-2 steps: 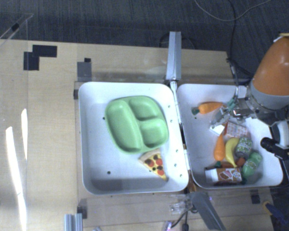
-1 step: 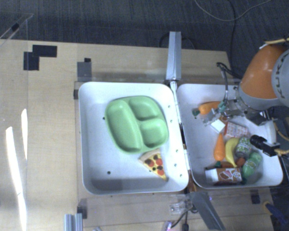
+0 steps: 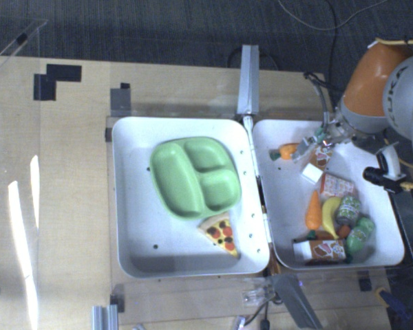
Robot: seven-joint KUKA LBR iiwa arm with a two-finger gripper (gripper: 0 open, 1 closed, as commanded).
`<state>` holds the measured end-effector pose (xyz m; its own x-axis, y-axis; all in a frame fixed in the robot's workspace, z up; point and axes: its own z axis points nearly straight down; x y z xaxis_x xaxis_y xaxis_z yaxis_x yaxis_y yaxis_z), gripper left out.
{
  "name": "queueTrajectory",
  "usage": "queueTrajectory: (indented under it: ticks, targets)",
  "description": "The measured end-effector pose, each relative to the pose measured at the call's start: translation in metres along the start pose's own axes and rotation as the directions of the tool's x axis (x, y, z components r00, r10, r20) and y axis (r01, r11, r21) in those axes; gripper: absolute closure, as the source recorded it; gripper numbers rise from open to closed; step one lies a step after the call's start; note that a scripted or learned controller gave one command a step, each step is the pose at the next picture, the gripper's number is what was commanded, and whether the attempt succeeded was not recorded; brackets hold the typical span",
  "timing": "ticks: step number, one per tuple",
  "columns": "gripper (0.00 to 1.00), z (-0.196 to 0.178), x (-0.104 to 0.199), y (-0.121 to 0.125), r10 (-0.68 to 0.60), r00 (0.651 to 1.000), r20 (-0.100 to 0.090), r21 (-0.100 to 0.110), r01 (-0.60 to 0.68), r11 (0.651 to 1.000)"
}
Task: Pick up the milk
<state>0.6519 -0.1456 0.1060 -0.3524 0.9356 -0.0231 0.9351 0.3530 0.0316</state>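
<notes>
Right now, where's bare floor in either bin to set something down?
Left bin: open strip left of the green divided plate, plus the front-left corner beside the pizza slice. Right bin: bare patch on its left side, between the small carrot and the bottle. Its right half is crowded with items.

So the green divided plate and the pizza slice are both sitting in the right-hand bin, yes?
Not quite. The camera view shows the green divided plate and the pizza slice in the left bin, not the right-hand one.
</notes>
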Motion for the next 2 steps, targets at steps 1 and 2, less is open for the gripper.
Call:
queueTrajectory:
  ticks: [1, 2]
  targets:
    - [1.00, -0.0173, -0.0038, 0.0054, -0.003, 1.000, 0.017, -0.019, 0.003, 1.000]
    - [0.00, -0.0160, -0.0033, 0.0047, -0.003, 1.000, 0.016, -0.017, 0.003, 1.000]
